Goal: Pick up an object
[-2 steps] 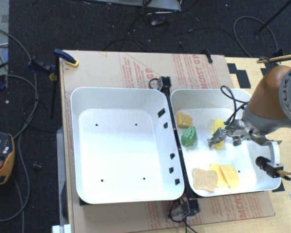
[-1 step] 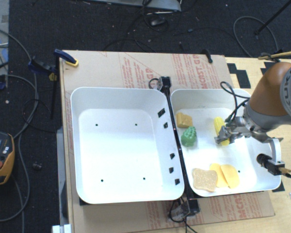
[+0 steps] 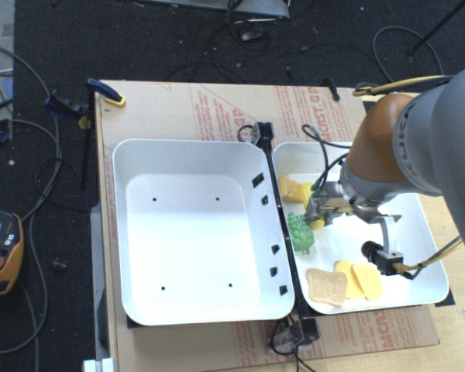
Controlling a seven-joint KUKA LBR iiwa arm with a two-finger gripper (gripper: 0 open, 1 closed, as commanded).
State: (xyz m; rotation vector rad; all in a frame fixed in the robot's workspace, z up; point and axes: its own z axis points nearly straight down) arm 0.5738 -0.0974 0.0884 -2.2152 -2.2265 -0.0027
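Note:
My gripper [image 3: 320, 211] reaches down into the right bin [image 3: 418, 215] near its left wall. It hangs between a yellow block [image 3: 294, 189] just to its upper left and a green leafy toy [image 3: 301, 233] just to its lower left. A small yellow bit shows right under the gripper's tip; whether it is gripped is unclear. The grey arm with its orange band [image 3: 376, 142] covers the bin's upper right part. A tan bread-like slice [image 3: 326, 286] and two yellow slices [image 3: 359, 278] lie at the bin's front.
The left bin [image 3: 132, 161] sits beside the right one, with a black-clipped divider edge [image 3: 275, 231] between them. Both rest on a cardboard-covered bench [image 3: 186, 107]. A blue and yellow clamp [image 3: 105, 91] grips the bench's far left corner.

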